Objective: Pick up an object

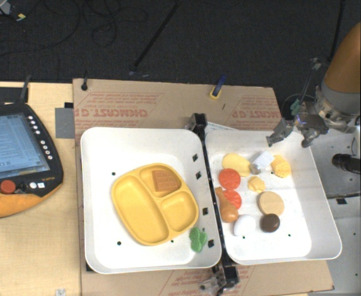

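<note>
Gripper high at the right bin's far edge, prey just below it.
We see the gripper [294,131] spread wide and empty; the nearest object, a pale block [263,161], lies close at its seven o'clock, inside the right bin [319,227], touching a yellow lump [281,166].

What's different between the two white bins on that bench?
The left white bin carries a large yellow divided plate with a brown waffle-like square in one compartment, plus a small green piece beside the plate. The right white bin has no plate; many small toy foods lie loose in it, red, yellow, brown and white. Both bins are shallow, white and roughly the same size.
</note>
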Robot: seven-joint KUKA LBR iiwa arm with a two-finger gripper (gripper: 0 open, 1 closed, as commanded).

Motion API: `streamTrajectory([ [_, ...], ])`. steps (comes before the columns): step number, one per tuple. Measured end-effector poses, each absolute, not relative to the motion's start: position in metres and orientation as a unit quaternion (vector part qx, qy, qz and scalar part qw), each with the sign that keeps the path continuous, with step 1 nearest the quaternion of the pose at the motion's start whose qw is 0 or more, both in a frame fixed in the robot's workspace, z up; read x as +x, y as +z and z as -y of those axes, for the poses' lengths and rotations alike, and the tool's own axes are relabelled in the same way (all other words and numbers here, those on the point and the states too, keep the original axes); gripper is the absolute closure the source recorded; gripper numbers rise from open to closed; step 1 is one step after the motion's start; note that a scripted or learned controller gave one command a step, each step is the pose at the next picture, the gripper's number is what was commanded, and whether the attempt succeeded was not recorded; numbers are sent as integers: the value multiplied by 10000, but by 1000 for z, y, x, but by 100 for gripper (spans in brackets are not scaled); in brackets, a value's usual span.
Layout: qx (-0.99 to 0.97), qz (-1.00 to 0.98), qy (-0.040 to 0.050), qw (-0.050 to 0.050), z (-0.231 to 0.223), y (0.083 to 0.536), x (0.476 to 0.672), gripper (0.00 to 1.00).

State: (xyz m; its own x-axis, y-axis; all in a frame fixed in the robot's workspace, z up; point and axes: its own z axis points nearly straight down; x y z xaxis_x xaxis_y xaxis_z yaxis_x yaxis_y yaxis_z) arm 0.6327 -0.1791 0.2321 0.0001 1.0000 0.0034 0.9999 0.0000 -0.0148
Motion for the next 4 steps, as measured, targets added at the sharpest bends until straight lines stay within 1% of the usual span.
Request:
streamTrajectory([
  [1,-7067,7075,12,23,179,239,635,0],
  [2,-7046,7096,24,41,174,176,643,0],
  [3,-7056,7086,24,51,165,118,634,0],
  [4,-7046,7096,3,19,162,86,636,0],
])
